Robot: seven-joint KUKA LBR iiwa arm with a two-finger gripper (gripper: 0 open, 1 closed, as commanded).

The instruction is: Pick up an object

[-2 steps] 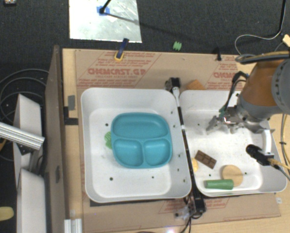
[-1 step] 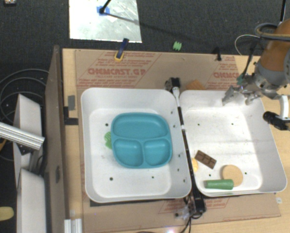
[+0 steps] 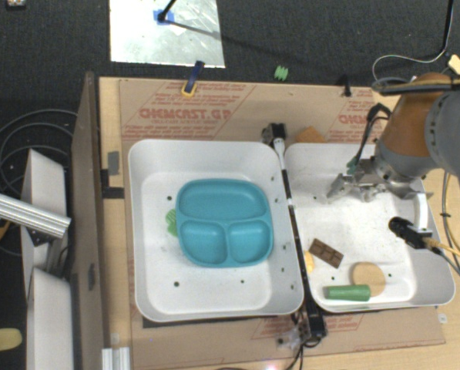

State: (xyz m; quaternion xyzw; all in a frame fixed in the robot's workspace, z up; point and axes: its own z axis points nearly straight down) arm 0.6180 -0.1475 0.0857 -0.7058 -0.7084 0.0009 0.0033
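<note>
My gripper [image 3: 351, 190] hangs over the far part of the right bin [image 3: 438, 284], its grey fingers spread open with only bare bin floor between them. Nearer the front of that bin lie a brown chocolate bar [image 3: 326, 252], a round tan cookie [image 3: 369, 276] and a green cylinder [image 3: 347, 291] that touches the cookie's front edge. A small yellow piece [image 3: 309, 262] sits against the bin's left wall. All of these are well in front of the gripper and apart from it.
The left bin [image 3: 149, 206] holds a blue compartment tray [image 3: 223, 222] with a green thing [image 3: 170, 220] peeking out from under its left side. A divider rail [image 3: 287, 199] separates the bins. A tan object [image 3: 310, 136] lies on the cardboard behind the right bin.
</note>
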